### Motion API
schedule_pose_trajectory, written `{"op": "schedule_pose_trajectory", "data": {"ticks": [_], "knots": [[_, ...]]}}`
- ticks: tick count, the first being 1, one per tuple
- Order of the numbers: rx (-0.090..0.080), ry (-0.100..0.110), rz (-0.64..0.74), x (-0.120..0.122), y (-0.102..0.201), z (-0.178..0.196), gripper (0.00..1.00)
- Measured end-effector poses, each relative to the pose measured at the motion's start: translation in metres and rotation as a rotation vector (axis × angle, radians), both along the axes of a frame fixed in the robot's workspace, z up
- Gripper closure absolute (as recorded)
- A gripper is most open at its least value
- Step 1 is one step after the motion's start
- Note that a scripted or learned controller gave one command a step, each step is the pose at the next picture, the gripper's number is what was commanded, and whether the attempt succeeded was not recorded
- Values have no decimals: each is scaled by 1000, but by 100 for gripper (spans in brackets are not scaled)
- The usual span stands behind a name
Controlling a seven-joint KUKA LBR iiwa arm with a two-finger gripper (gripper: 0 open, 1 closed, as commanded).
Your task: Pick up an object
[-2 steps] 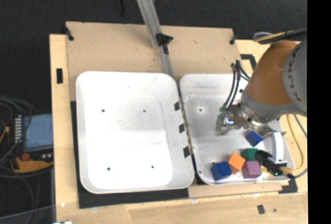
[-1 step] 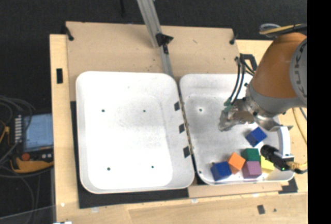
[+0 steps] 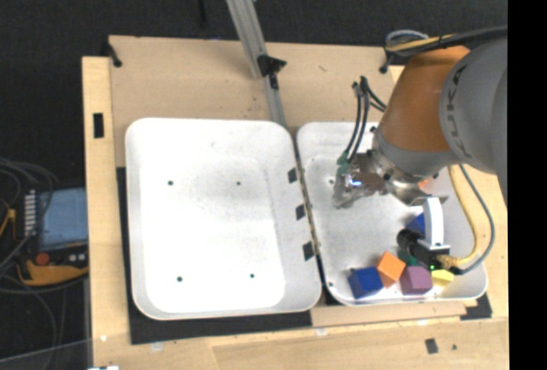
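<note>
Right bin [image 3: 329,146]: small blocks cluster at its near edge, toward the near-right corner. Blue block [image 3: 365,282], orange block [image 3: 391,267] and purple block [image 3: 416,278] lie close together. Gripper [image 3: 349,185] hangs over the bin's left-middle, apart from them; grip state, cannot tell. Blocks look light, rigid, likely smooth. Best taken across opposite flat faces; the blue one offers most room.

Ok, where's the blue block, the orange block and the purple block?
blue block [image 3: 365,281], camera view, middle of its top face
orange block [image 3: 391,267], camera view, middle of its top face
purple block [image 3: 416,278], camera view, middle of its top face
</note>
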State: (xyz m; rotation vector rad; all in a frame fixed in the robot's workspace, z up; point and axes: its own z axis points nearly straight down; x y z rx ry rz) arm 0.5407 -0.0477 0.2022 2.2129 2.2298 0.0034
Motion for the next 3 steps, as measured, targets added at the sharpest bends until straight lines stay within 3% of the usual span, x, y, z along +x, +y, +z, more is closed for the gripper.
{"op": "schedule_pose_trajectory", "data": {"ticks": [2, 3], "knots": [[0, -1, 0, 44, 99, 30, 100], [-1, 0, -1, 70, 146, 21, 100]]}}
